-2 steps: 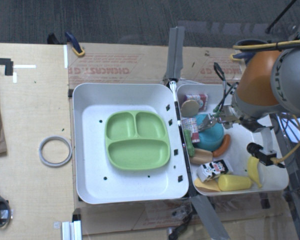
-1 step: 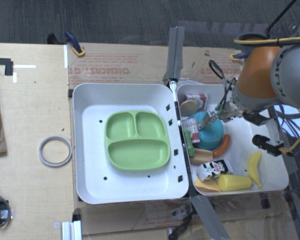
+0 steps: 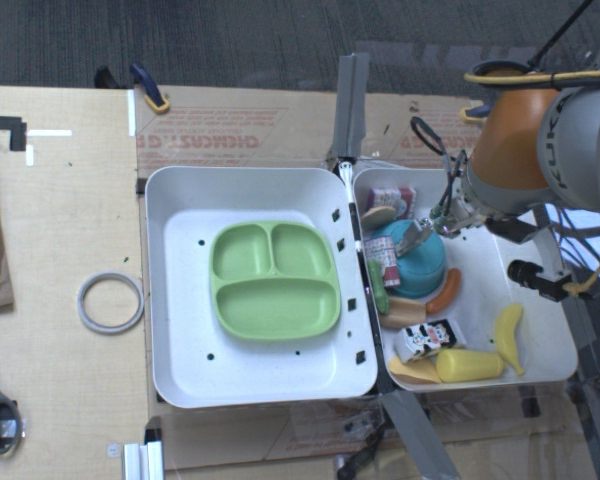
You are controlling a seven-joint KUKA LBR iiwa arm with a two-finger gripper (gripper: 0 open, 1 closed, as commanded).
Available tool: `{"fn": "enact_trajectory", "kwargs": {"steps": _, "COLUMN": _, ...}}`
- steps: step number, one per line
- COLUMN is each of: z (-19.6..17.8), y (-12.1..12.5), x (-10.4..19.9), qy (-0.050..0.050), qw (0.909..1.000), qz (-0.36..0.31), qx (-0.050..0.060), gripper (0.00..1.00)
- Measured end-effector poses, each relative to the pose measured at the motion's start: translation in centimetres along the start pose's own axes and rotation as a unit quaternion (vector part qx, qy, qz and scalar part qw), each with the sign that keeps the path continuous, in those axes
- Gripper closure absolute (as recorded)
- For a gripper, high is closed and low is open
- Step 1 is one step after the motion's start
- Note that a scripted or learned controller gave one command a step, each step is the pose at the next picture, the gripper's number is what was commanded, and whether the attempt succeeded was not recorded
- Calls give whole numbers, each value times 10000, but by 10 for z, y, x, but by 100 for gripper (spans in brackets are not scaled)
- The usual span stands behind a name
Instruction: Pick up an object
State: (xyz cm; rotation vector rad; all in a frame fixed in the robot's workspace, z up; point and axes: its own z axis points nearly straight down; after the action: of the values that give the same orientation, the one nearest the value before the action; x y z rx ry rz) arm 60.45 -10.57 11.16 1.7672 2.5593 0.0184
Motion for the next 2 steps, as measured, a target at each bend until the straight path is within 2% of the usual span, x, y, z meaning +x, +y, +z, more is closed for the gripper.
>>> {"fn": "enact_trajectory", "kwargs": {"steps": 1, "z": 0, "y": 6, "x": -1, "qy": 14, "qw": 9984, "qz": 558, "qx": -3, "gripper": 0}}
{"fn": "enact_trajectory", "kwargs": {"steps": 2, "z": 0, "y": 2, "x": 2, "qy": -7, "qw": 9974, "qz": 719, "qx": -45, "gripper": 0}}
